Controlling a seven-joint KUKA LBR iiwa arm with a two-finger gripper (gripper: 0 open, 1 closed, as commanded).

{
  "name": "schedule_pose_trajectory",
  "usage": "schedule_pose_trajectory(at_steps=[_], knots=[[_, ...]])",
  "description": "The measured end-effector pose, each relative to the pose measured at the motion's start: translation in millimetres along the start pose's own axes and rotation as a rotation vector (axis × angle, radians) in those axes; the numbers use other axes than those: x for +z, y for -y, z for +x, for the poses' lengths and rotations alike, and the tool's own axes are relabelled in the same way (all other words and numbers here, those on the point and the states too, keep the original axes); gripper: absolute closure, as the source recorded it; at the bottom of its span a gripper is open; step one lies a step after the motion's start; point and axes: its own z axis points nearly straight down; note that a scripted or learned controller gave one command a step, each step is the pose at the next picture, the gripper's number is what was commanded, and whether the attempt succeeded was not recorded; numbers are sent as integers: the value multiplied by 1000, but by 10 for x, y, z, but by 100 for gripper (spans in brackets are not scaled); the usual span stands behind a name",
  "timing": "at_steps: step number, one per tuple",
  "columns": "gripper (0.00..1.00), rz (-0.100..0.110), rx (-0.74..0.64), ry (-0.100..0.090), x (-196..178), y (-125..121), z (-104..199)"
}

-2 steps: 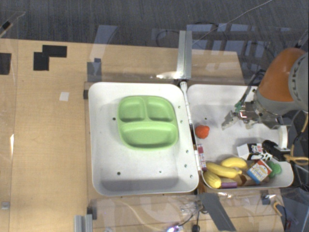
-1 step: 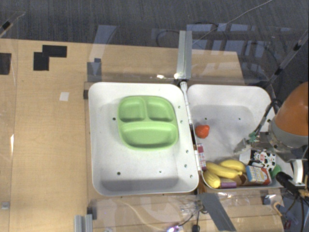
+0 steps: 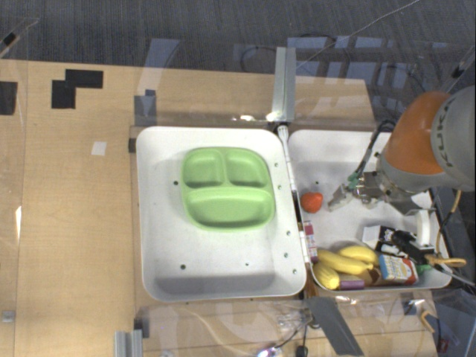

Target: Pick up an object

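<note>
The right bin [image 3: 327, 151] holds a small red ball-like object [image 3: 312, 201] near its left wall. A bunch of yellow bananas [image 3: 344, 264] lies at the bin's front edge, and a small colourful carton [image 3: 396, 268] sits just to their right. My gripper [image 3: 344, 195] hangs low over the middle of this bin, a short way right of the red object and apart from it. Nothing shows in its grip. The arm, with its orange band [image 3: 413, 143], comes in from the right.
The left bin [image 3: 160, 266] carries a green divided plate [image 3: 225, 187] in its middle. A metal post [image 3: 282, 80] stands behind the ridge where the two bins meet. Bare bin floor lies behind the gripper.
</note>
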Motion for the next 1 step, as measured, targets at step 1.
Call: schedule_pose_trajectory(at_steps=[1], knots=[[0,6,-11,2,26,-361,-811]])
